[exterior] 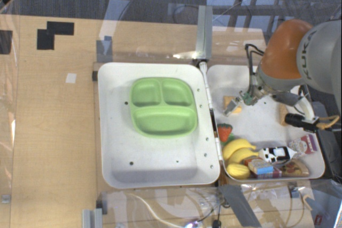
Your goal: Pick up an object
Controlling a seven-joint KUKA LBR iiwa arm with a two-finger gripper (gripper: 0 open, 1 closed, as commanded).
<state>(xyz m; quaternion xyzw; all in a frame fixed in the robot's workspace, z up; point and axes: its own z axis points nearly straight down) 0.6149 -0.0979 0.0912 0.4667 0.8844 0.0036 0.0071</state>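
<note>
Worktop [53,115]: pale wood surface carrying two shallow white bins side by side.
Left bin [115,163]: holds a green divided plate [163,107], three compartments, lying flat near the bin's middle.
Right bin [256,125]: holds the small objects, most of them crowded along its near edge.
Arm [307,59]: grey with an orange band, reaching in from the right over the far half of the right bin.
Claw [235,107]: low over the right bin's far-left part, tips at a small tan piece [231,101]; whether it is released or clenched, I cannot tell.
Bananas [239,153]: yellow bunch at the near-left of the right bin, just beside the bin wall.
Strawberry [225,132]: red with a green top, just behind the bananas.
Black-and-white object [277,154]: just right of the bananas, near the front edge.
Mixed small items [278,169]: orange, blue and brown pieces touching along the front rim.
Pink-and-white pack [304,144]: near the right rim.
</note>
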